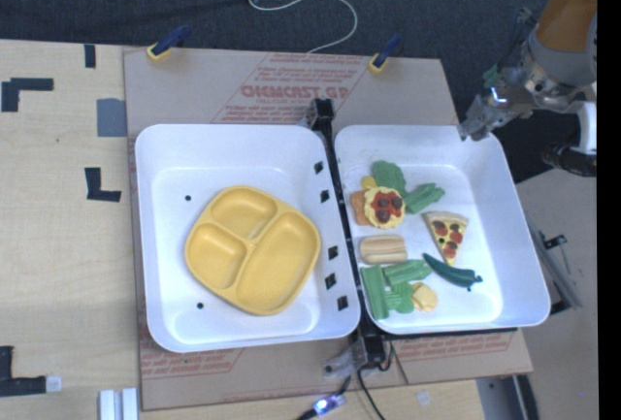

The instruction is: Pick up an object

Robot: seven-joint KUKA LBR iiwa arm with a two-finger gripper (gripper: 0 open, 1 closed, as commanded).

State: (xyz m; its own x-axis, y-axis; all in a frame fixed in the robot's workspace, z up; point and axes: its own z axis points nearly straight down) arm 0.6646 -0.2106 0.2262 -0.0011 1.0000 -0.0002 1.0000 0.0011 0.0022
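Note:
The right bin [505, 177] holds toy food: a green leafy piece [389, 174], a round pizza with red dots [385, 204], a green pod [424, 198], a pizza slice [447, 233], a hot dog bun [382, 247], a dark green pepper [452, 273], green pieces [393, 284] and a small yellow piece [424, 296]. My gripper [474, 124] hangs at the bin's far right corner, above its rim, apart from all the food. Nothing shows between its fingers.
The left bin [160, 166] carries a yellow divided plate [253, 249]. Both bins rest on a cardboard sheet [281, 88] held by blue-yellow clamps [168, 42]. A white cable [291, 1] loops across the dark floor behind.

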